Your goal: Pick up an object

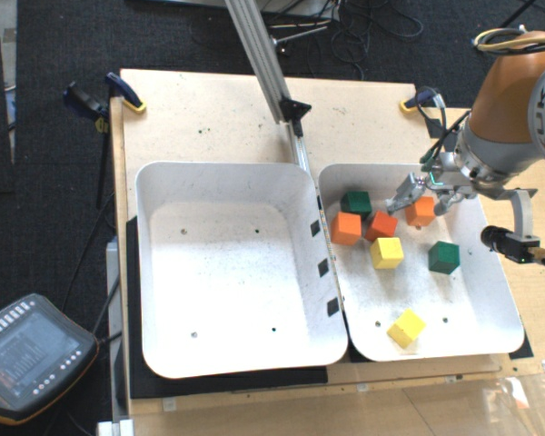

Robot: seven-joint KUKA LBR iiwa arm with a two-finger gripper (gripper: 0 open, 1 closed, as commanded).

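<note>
My gripper (424, 200) hangs over the back of the right bin (487, 321), its fingers spread apart. A small orange cube (422, 213) sits in the gap just below the fingertips, and neither finger visibly presses on it. To its left lies a cluster: a green cube (355, 202), an orange cube (347, 228), a red-orange cube (381, 225) and a yellow cube (387, 252). A second green cube (444, 257) lies alone to the right. Another yellow cube (406, 327) rests near the bin's front.
The left bin (218, 271) stands beside the right one, sharing a raised middle wall (325, 243). A slanted metal pole (259, 44) rises behind the bins. Clamps (127, 94) hold the board's back corners. A teach pendant (27, 357) lies at the lower left.
</note>
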